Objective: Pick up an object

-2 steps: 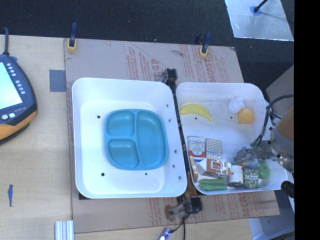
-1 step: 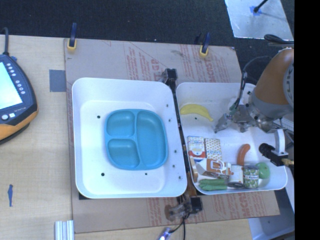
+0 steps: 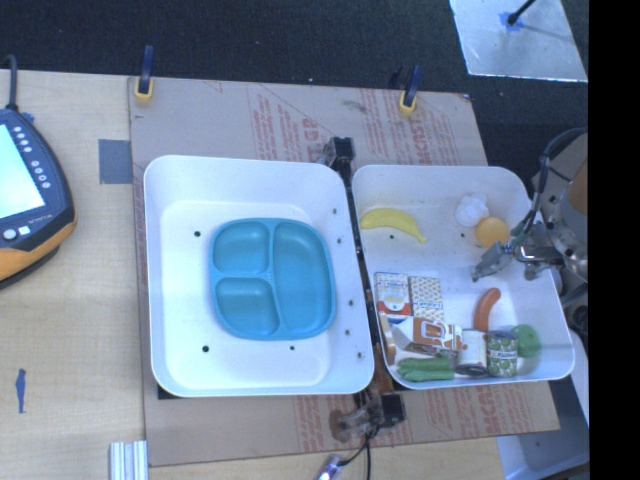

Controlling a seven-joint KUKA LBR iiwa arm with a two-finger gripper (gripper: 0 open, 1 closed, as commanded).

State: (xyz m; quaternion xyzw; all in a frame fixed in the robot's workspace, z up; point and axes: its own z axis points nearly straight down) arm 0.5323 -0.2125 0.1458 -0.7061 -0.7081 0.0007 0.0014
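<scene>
Two shallow white bins sit side by side on a cardboard sheet at the centre of the frame. The left bin (image 3: 170,268) holds a blue divided tray (image 3: 272,277) with three compartments, lying flat near the bin's middle.

The right bin (image 3: 440,183) contains the loose objects. A yellow banana (image 3: 392,222) lies in its upper left area, near the shared wall. A white round object (image 3: 471,210) and an orange ball (image 3: 491,231) sit close together in the upper right area. A red sausage-shaped item (image 3: 486,307) lies tilted right of centre. Small printed cartons (image 3: 408,296) occupy the lower left part — several touching or overlapping. Along the bottom edge lie a green pod-shaped item (image 3: 426,369), a small can with a green label (image 3: 502,352) and a green round object (image 3: 526,341) just beside it.

The gripper (image 3: 497,260) enters from the right edge of the frame and sits over the right bin, just below the orange ball and above the red sausage-shaped item. Whether its jaws are apart or together — cannot tell; nothing is visibly held.

A handheld control pendant (image 3: 25,193) rests at the left edge of the frame.
</scene>
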